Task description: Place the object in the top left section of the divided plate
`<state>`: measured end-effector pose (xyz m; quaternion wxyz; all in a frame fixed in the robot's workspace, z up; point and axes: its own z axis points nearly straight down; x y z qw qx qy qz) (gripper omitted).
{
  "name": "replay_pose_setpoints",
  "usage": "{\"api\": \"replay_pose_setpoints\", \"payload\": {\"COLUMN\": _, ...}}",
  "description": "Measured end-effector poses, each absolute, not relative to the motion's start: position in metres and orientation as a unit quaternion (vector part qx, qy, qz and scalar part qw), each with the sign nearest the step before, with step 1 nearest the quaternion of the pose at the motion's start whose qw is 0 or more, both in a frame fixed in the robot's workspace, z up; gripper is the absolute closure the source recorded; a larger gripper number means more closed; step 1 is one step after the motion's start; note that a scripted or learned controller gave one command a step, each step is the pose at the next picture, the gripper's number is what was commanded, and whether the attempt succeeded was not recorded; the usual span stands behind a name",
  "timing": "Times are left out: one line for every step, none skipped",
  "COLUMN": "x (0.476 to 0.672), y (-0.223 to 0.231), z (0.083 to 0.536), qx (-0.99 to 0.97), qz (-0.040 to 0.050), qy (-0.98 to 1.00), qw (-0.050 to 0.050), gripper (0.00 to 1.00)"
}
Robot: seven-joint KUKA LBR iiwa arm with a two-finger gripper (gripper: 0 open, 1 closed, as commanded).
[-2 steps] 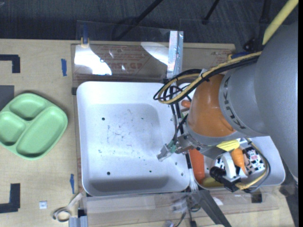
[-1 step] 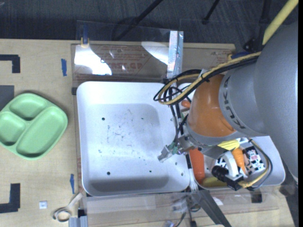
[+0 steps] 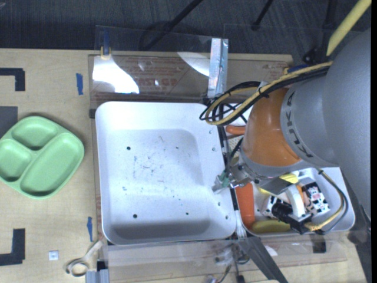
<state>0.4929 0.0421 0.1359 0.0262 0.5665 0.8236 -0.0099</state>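
The green divided plate (image 3: 40,156) lies on the wooden bench at the far left, outside both bins. Its top left section (image 3: 34,131) holds nothing. My arm, grey with an orange band (image 3: 268,134), reaches in from the right and hangs over the right bin (image 3: 344,217). The gripper (image 3: 227,182) sits low at that bin's left edge, mostly hidden under the wrist. Right beside it lies an orange-red elongated object (image 3: 246,201). A yellow object (image 3: 272,225) rests near the bin's front. I cannot see anything held.
The left white bin (image 3: 112,122) stands between the plate and the arm, its floor scuffed. A white and black item (image 3: 312,197) lies in the right bin. Black and yellow cables (image 3: 235,102) loop off the arm. A clear panel (image 3: 153,72) stands behind the bins.
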Motion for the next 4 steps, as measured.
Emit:
{"api": "replay_pose_setpoints", "payload": {"x": 0.48, "y": -0.049, "z": 0.185, "qx": 0.426, "qz": 0.0006, "qy": 0.905, "qw": 0.002, "gripper": 1.0}}
{"api": "replay_pose_setpoints", "payload": {"x": 0.482, "y": -0.103, "z": 0.233, "qx": 0.396, "qz": 0.0004, "qy": 0.918, "qw": 0.002, "gripper": 1.0}}
{"api": "replay_pose_setpoints", "payload": {"x": 0.48, "y": -0.121, "z": 0.241, "qx": 0.624, "qz": 0.0, "qy": 0.781, "qw": 0.001, "gripper": 1.0}}
{"api": "replay_pose_setpoints", "payload": {"x": 0.48, "y": -0.121, "z": 0.241, "qx": 0.624, "qz": 0.0001, "qy": 0.782, "qw": 0.001, "gripper": 0.0}}
